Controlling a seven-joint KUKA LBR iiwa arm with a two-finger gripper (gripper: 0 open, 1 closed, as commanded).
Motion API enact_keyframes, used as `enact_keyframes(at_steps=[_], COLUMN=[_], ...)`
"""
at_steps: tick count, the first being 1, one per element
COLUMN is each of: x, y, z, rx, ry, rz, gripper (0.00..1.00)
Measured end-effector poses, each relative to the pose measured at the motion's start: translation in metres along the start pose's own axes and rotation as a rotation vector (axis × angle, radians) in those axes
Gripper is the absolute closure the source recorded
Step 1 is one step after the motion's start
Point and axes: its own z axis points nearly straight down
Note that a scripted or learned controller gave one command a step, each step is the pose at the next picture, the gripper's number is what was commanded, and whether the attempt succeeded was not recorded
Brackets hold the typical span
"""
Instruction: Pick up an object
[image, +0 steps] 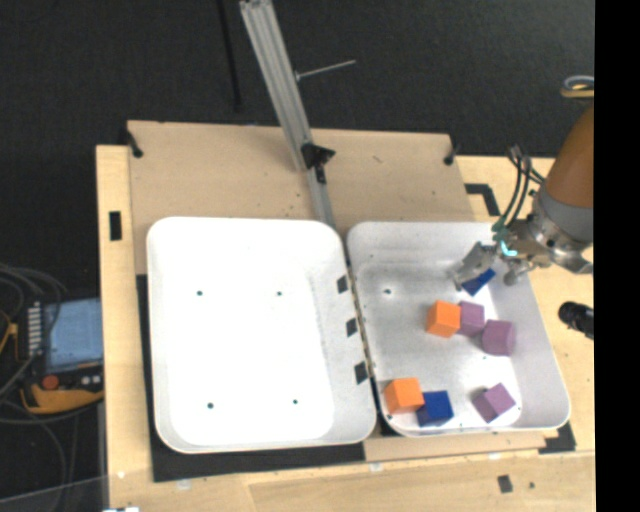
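No writing is legible. The arm (570, 185) reaches in from the right over the right bin (400, 255), its gripper (480, 275) low at the bin's upper right, closed on a blue block (479, 283). Other blocks lie nearer the bin's front.

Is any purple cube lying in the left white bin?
No: all three purple cubes lie in the right white bin.

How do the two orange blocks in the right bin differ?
The upper orange block sits mid-bin, touching a purple block; the lower orange block sits near the front-left corner against a blue block. The upper one lies closer to the gripper. Both look like similar-sized cubes.
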Motion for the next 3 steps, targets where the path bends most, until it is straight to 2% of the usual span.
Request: enact_keyframes(at_steps=[1, 2, 3], x=[0.0, 0.008, 0.006], y=[0.001, -0.004, -0.002], z=[-0.003, 0.053, 0.102], rx=[-0.004, 0.001, -0.01], ry=[-0.002, -0.001, -0.004], rz=[-0.002, 0.001, 0.004], gripper=[0.0, 0.0, 0.0])
